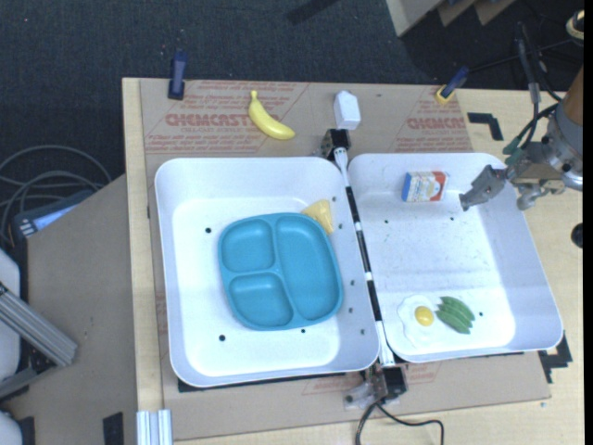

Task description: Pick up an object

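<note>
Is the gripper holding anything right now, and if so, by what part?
Nothing is held. The gripper hangs open over the right bin, beside the small carton and apart from it.

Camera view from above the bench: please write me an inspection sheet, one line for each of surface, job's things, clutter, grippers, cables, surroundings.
Surface: brown board bench bearing a left white bin and a right white bin, side by side.
Job's things: blue divided plastic tray and yellow wedge in the left bin; small red, white and blue carton, toy fried egg and green pea pod in the right bin.
Clutter: yellow toy banana on the board, outside the bins.
Grippers: two-finger gripper above the right bin's far right part, holding nothing seen.
Cables: grey coil on the floor at left.
Surroundings: dark carpet.
</note>
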`<state>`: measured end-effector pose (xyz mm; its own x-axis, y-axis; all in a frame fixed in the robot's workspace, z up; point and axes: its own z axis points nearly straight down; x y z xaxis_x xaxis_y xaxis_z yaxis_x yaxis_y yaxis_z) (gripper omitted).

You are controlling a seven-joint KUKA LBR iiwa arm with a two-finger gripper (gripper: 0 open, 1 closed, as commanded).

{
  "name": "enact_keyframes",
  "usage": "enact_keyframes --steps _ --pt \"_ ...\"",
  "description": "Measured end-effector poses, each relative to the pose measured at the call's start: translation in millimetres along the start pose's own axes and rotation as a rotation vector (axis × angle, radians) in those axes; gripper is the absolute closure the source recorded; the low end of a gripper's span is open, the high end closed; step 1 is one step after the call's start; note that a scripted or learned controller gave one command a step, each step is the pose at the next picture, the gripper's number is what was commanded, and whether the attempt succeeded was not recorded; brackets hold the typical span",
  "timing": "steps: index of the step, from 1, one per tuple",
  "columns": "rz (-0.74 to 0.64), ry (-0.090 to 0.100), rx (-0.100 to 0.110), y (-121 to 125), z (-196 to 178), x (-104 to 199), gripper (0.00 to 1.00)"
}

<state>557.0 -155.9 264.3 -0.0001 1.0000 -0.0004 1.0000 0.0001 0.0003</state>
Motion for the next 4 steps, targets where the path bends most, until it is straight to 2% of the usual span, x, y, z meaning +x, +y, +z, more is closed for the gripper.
enact_keyframes --steps 1,2,3,4 --pt "-0.001 0.0 0.001 91 118 28 0.0" --pt "0.001 -0.001 0.0 109 180 -3 0.0" --pt "0.0 -0.002 -0.004 110 169 -3 1.0" --pt "-0.002 0.001 -0.003 110 78 82 1.0"
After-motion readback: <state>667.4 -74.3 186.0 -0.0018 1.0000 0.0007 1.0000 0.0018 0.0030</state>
